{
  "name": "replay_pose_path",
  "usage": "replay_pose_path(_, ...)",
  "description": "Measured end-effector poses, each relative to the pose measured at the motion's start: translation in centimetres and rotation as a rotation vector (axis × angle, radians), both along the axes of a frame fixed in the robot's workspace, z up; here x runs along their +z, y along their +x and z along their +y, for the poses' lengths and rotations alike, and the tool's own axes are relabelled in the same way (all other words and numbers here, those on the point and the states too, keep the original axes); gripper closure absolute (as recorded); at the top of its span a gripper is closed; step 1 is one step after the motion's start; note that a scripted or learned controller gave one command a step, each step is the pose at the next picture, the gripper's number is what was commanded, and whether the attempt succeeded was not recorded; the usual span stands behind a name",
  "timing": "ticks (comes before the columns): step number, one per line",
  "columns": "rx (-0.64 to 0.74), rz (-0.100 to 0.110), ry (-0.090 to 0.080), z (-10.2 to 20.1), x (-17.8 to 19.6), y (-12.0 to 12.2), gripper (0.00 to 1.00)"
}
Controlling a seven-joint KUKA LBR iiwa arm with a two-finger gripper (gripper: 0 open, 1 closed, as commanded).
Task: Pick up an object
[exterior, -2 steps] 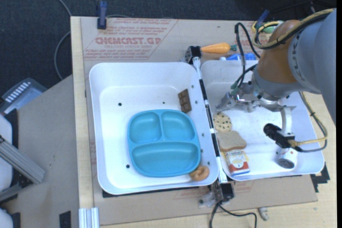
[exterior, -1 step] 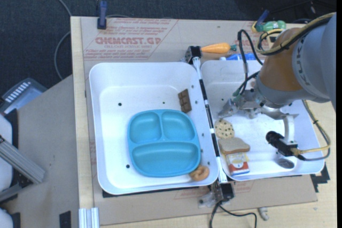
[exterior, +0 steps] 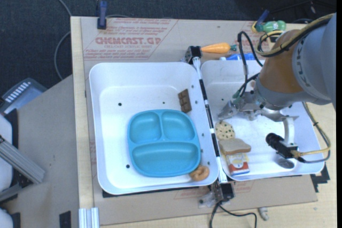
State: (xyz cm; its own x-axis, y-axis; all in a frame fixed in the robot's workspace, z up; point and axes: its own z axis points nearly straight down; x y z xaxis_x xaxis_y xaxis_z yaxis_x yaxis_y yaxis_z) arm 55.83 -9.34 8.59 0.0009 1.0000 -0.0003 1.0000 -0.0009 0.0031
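The grey arm's jaws [exterior: 239, 108] are being held low over the right shallow white bin [exterior: 315, 168]; whether they are apart or together cannot be told. Just below them a round speckled cookie [exterior: 225, 129] is lying, with a slice of tan bread [exterior: 235, 146] and a small red-and-white packet [exterior: 239, 166] beyond it. A blue divided plastic plate [exterior: 163, 142] is resting well left of them in the left white bin [exterior: 107, 88].

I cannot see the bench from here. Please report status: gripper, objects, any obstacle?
Gripper low in right bin, fingers unclear. Cookie, toast slice lie free beside it. Blue tray, brown block in left bin.
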Motion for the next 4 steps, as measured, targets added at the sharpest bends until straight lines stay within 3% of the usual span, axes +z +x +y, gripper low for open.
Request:
replay_pose_path(2, 0.001, 0.005, 0.001, 0.2, -0.2, -3.7, 0.0)
replay_pose_path(3, 0.0, 0.004, 0.001, 0.2, 0.8, -3.7, 1.0)
replay_pose_path(4, 0.0, 0.004, 0.001, 0.2, 0.8, -3.7, 0.0)
